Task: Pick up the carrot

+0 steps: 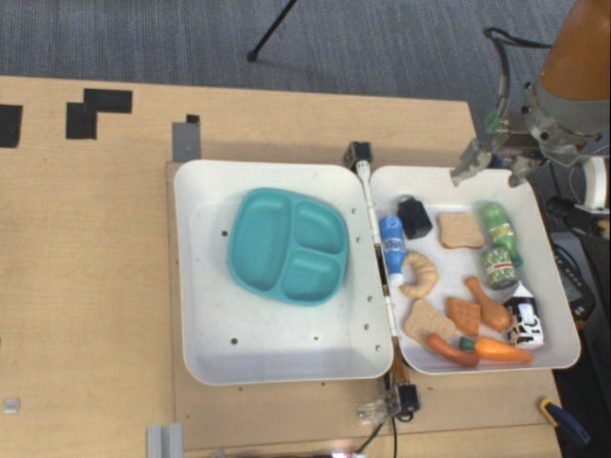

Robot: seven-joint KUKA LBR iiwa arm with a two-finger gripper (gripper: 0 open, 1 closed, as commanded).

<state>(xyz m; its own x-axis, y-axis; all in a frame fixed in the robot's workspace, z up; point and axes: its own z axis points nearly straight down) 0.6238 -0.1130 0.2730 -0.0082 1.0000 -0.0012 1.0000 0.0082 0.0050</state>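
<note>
Gripper (489,163) at 1 o'clock over right bin (558,284) rim, fingers spread, nothing btwn. Carrot (499,351) at bin's 6 o'clock, long axis 3–9; lies due 6 from gripper, well apart.

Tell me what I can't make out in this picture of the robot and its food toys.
- Arm: cut off by the top and right edges, so its base is unseen.
- Gripper: small and blurred above the right bin's far rim; whether it is open cannot be told.
- Carrot: its leafy end is partly covered by the sausage.
- Can: label too small to read.
</note>
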